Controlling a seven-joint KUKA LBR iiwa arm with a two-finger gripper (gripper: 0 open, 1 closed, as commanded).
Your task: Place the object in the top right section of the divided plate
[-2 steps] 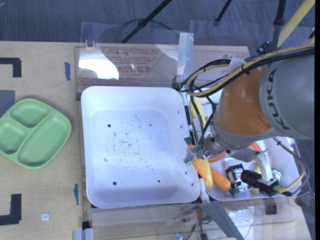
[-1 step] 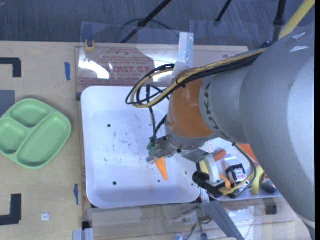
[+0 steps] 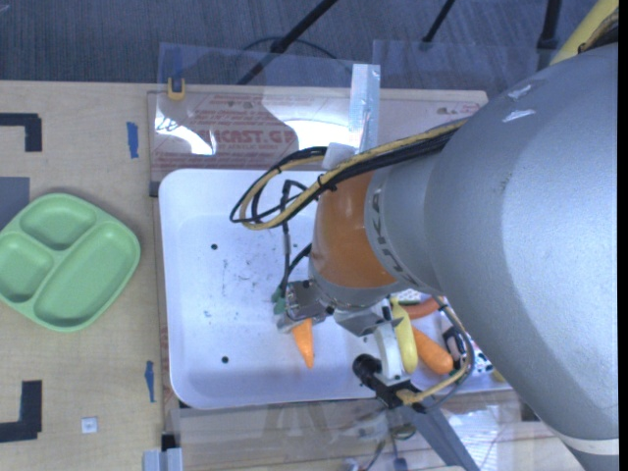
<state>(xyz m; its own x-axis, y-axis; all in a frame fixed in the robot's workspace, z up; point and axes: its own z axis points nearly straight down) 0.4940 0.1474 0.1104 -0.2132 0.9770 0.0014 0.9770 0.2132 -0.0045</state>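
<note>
A green divided plate (image 3: 88,273) with three sections lies on the wooden bench at the far left, outside the bins. My arm reaches over the white bin (image 3: 216,263), and its orange band and wrist cover the bin's right half. The gripper (image 3: 297,312) points down near the bin's front middle. A small orange carrot (image 3: 305,345) sits directly under the gripper tip, touching it, pointed end toward the bin's front wall. The wrist hides how the gripper meets the carrot.
A yellow banana-like piece (image 3: 404,346), a second orange carrot (image 3: 433,352) and a red item (image 3: 424,308) lie beneath the arm at the right. Black and yellow cables (image 3: 265,199) loop over the bin. A clear panel (image 3: 255,106) stands behind it.
</note>
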